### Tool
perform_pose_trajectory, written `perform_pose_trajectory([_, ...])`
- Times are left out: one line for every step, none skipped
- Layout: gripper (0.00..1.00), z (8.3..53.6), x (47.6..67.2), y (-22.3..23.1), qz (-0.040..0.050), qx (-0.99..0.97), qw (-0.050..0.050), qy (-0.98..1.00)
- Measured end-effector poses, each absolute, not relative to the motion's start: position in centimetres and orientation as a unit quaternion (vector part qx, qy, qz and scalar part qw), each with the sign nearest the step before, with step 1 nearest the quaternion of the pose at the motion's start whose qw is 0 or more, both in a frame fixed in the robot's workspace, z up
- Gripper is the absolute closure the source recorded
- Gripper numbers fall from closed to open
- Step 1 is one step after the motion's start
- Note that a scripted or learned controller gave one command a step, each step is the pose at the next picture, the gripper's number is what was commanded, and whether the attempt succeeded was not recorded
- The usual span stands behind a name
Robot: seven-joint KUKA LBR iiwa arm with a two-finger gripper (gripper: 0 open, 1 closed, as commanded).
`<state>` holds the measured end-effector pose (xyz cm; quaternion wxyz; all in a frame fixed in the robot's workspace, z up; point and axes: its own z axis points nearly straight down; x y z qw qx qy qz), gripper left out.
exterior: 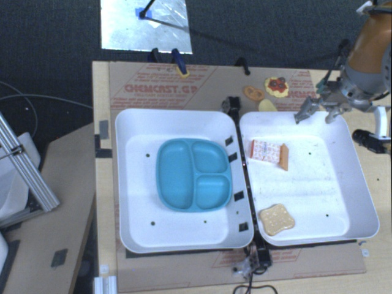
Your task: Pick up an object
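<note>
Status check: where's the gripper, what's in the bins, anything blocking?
Gripper open, holding nothing, over right bin's far rim. Packet, sausage, toast in right bin. Blue plate in left bin. Nothing blocking.

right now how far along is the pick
Nothing looks picked yet. The gripper hangs open over the right bin's far rim with nothing between its fingers. The packet, the sausage and the toast lie in that bin, left to reach and grasp.
</note>
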<state>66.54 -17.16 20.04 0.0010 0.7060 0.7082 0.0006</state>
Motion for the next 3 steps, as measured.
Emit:
perform_pose_trajectory([0.0,8.0,63.7,-20.8,0.0003,0.708,0.001,0.707])
perform_pose_trajectory([0.0,20.2,64.4,-10.6,0.005,0.702,0.004,0.712])
perform_pose_trajectory([0.0,8.3,62.6,-14.1,0.0048,0.708,0.001,0.706])
